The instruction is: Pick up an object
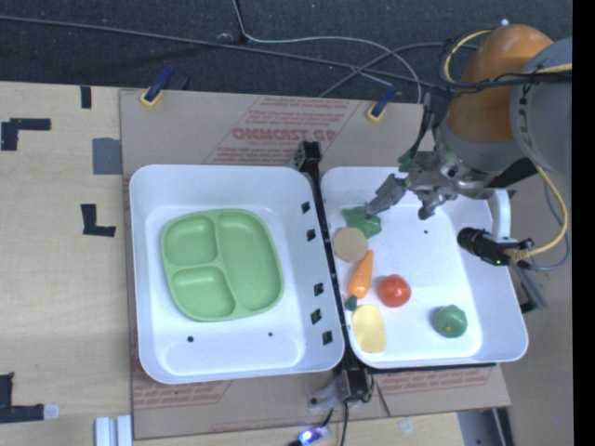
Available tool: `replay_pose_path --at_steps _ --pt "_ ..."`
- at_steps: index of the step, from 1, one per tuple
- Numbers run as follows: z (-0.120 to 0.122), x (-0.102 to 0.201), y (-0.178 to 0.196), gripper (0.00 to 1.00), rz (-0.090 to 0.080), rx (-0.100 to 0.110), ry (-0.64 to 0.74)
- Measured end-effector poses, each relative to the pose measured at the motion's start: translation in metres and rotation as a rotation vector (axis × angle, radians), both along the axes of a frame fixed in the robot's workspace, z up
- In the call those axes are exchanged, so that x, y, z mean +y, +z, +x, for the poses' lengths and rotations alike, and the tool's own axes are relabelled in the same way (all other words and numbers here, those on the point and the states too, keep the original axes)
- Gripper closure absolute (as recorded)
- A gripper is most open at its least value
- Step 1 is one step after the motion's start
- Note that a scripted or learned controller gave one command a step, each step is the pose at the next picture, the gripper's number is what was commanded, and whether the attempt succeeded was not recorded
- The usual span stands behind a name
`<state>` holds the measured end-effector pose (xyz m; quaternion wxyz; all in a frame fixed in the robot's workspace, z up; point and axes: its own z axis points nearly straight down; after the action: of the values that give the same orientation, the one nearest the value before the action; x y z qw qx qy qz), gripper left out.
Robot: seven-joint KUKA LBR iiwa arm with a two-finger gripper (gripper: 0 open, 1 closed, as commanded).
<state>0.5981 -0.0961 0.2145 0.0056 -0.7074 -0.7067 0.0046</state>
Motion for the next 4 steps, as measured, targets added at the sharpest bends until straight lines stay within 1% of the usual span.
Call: replay_pose_path --at_steps 1,2,3,4 --pt "0.003 0.000 0.007 0.00 -0.001 -0.013 0.003" --pt "-0.006 -0.007 -0.049 0.00 -0.002 -0.007 0.002" --pt "-0.004 -0.008 -0.094 0.00 -0.002 -0.008 0.002" --pt "-0.004 -0.008 -0.129 0.00 -0.002 -0.014 0.002"
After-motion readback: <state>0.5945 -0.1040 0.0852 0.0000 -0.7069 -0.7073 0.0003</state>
